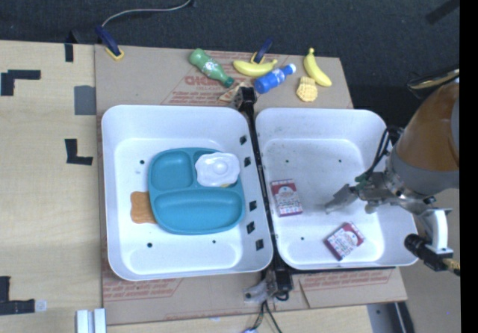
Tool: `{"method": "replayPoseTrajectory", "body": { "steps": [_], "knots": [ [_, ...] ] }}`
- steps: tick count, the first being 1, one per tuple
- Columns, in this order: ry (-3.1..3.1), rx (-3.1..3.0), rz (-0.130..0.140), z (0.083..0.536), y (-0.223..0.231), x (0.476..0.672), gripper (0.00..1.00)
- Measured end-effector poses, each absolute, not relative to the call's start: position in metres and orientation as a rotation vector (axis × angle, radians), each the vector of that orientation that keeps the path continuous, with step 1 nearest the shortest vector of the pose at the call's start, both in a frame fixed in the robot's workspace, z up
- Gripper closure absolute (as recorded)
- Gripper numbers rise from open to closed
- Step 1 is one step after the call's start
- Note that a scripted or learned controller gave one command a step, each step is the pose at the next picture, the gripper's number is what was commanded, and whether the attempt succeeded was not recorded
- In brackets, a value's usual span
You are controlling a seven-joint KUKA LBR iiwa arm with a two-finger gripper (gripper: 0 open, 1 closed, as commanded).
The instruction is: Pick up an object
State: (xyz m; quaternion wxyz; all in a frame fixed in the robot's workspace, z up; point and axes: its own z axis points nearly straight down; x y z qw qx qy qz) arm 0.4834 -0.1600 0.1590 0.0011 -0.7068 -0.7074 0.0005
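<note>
My gripper [345, 198] hangs low in the right bin [321, 119], fingers spread and holding nothing. One small red packet [286, 198] lies just left of it, another [344, 240] near the bin's front. The left bin [119, 175] holds a blue tray [196, 201].

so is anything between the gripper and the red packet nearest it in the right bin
Nothing visible. The gripper hangs over bare bin floor, and the red packet lies just below it in the view, apart from the other packet.
</note>
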Motion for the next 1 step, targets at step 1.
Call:
{"method": "replayPoseTrajectory", "body": {
  "steps": [1],
  "knots": [
    [-2.223,-2.220,0.000,0.2135,-0.1198,0.4840,0.00]
  ]
}}
